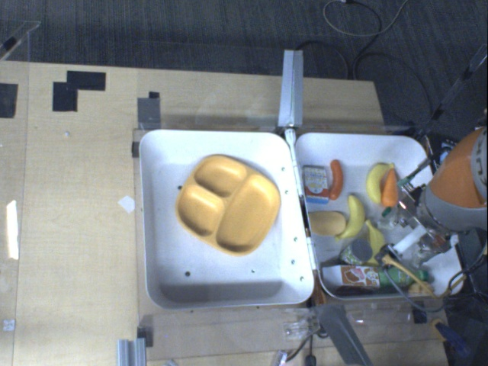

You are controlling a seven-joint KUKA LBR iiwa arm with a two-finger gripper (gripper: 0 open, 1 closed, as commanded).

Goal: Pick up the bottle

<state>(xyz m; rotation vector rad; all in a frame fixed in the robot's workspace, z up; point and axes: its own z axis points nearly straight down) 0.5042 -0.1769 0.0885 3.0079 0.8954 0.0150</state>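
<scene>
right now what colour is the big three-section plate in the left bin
Yellow-tan, plain with no pattern: the moulded three-compartment plate shows best in the camera view.

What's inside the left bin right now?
The left bin holds one yellow three-compartment tray, lying upside down. Whatever is under the tray is covered and cannot be seen.

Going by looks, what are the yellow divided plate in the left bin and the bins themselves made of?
The yellow divided plate looks like molded plastic: one even color, rounded compartments, a soft sheen. The left bin and right bin look like white plastic or coated metal, smooth and semi-gloss with rounded corners; the view cannot settle which.
</scene>
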